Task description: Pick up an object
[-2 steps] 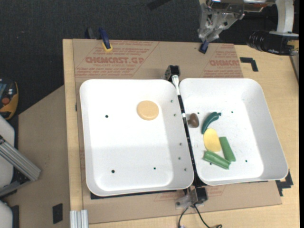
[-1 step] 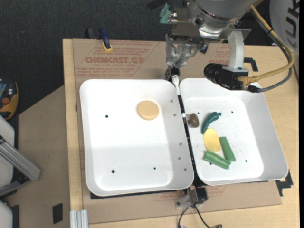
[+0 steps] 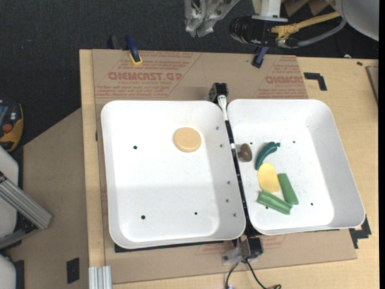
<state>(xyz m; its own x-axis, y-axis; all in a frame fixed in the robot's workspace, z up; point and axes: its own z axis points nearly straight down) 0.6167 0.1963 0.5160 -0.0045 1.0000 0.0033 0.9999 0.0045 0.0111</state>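
Disc (image 3: pixel 187 139), tan, at 12 o'clock in left bin (image 3: pixel 120 221): likely light, stiff, smooth; pinch across its edges. Gripper (image 3: pixel 204 14) hangs beyond bins; whether spread or pressed together cannot be told.

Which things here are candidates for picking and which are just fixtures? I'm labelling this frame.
Pickable:
round tan disc
brown lump
dark green pepper
yellow piece
two green sticks

Fixtures:
left bin
right bin
cardboard sheet
blue clamps
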